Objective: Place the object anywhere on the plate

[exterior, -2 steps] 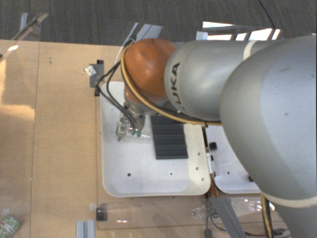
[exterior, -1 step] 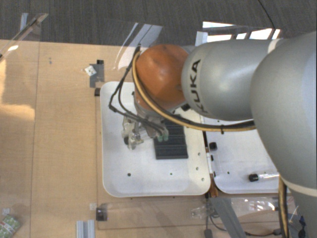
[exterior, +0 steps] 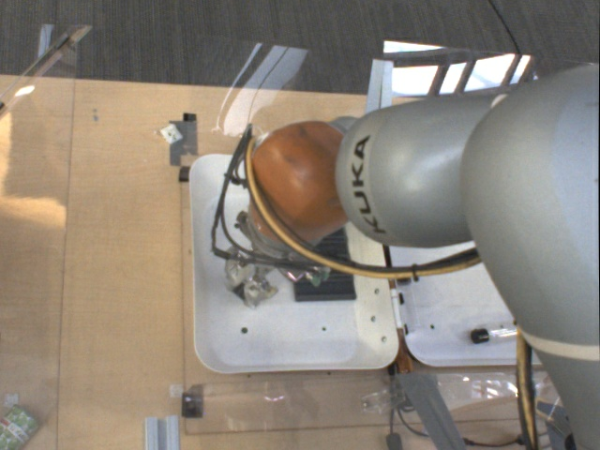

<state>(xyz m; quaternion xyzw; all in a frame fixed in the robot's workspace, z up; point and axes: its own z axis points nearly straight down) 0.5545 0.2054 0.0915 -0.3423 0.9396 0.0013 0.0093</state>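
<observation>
I see the arm [exterior: 441, 176] reaching over the left bin [exterior: 216, 336], its gripper [exterior: 251, 284] low near the bin floor, and I cannot tell its state. A dark flat thing [exterior: 328, 275] lies just right of it; a small black object [exterior: 481, 336] rests in the right bin [exterior: 450, 345]

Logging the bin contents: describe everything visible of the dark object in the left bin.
The dark object is flat, black and roughly rectangular, lying on the floor of the left bin toward its right side. The arm's orange band hides its upper part. The gripper hangs just to its left; contact cannot be judged. Material and any markings are unclear.
</observation>
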